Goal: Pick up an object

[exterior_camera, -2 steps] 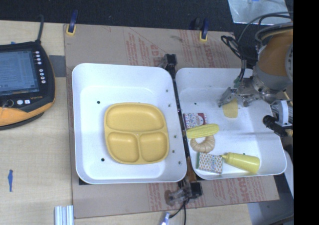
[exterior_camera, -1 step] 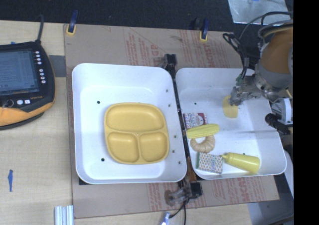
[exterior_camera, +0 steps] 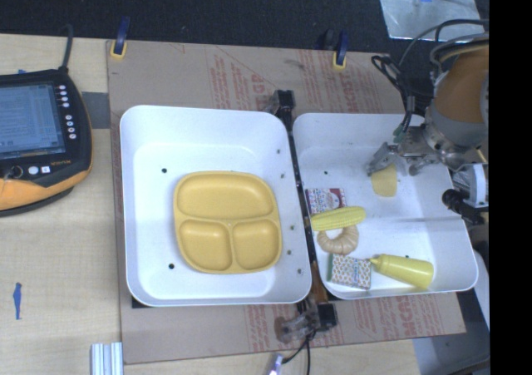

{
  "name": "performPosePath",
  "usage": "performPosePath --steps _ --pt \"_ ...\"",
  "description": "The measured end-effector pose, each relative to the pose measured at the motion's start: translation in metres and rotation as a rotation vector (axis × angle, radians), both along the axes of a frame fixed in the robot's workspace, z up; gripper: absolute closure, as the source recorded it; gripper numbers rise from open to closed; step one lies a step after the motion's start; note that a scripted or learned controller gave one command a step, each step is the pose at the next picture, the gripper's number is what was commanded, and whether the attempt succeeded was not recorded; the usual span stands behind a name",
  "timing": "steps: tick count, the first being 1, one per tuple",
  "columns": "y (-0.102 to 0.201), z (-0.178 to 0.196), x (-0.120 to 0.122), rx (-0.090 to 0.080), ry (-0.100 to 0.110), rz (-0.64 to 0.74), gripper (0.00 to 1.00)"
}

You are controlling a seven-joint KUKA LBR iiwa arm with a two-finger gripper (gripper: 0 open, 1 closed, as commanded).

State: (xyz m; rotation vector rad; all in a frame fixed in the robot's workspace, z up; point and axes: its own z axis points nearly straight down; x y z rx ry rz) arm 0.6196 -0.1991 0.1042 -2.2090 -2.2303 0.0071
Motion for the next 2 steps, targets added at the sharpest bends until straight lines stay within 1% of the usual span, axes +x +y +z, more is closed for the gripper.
performPosePath --steps 1,2 --pt "0.007 -0.012 0.006 0.000 -0.001 -0.003 0.00" --pt "0.006 -0.001 0.006 0.000 0.000 -0.002 1.00"
